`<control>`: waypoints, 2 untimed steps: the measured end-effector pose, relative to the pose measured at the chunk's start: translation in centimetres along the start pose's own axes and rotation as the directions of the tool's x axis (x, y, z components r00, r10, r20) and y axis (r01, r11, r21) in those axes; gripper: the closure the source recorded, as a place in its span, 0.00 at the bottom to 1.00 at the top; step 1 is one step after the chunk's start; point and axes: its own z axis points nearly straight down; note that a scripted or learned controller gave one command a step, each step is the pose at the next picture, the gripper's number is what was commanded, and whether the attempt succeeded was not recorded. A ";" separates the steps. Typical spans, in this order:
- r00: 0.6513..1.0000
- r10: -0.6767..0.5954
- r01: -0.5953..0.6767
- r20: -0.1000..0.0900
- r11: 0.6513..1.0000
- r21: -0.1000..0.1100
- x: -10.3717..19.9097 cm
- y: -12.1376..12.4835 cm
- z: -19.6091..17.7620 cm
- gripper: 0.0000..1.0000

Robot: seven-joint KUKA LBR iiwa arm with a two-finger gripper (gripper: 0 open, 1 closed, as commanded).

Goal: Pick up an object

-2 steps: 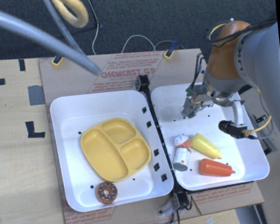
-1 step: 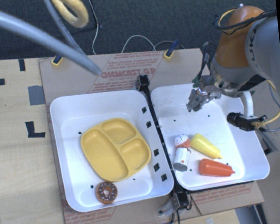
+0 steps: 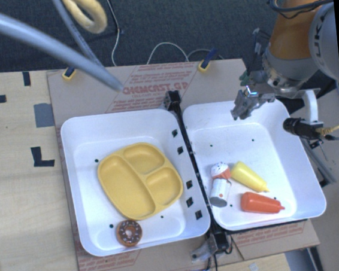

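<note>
In the right bin (image 3: 291, 149) lie a small white bottle with a red-and-white cap (image 3: 220, 185), a yellow cone-shaped piece (image 3: 250, 176) and an orange carrot-like piece (image 3: 261, 203), all near the bin's front. The left bin (image 3: 80, 171) holds a yellow divided plate (image 3: 140, 179) and a brown sprinkled doughnut (image 3: 129, 233) at its front. My gripper (image 3: 243, 107) hangs over the right bin's back edge, well behind the three objects, with nothing visible between its tips.
A black divider with clips (image 3: 186, 160) runs between the two bins. A grey pole (image 3: 39, 40) crosses the upper left, and a white cable loops behind the bins. A cardboard sheet (image 3: 152, 82) lies under both bins.
</note>
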 end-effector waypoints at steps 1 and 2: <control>1.000 -0.004 0.004 -0.002 1.000 0.005 5.1 0.0 -0.3 1.00; 1.000 -0.002 0.002 -0.001 1.000 0.008 9.4 -0.3 1.0 1.00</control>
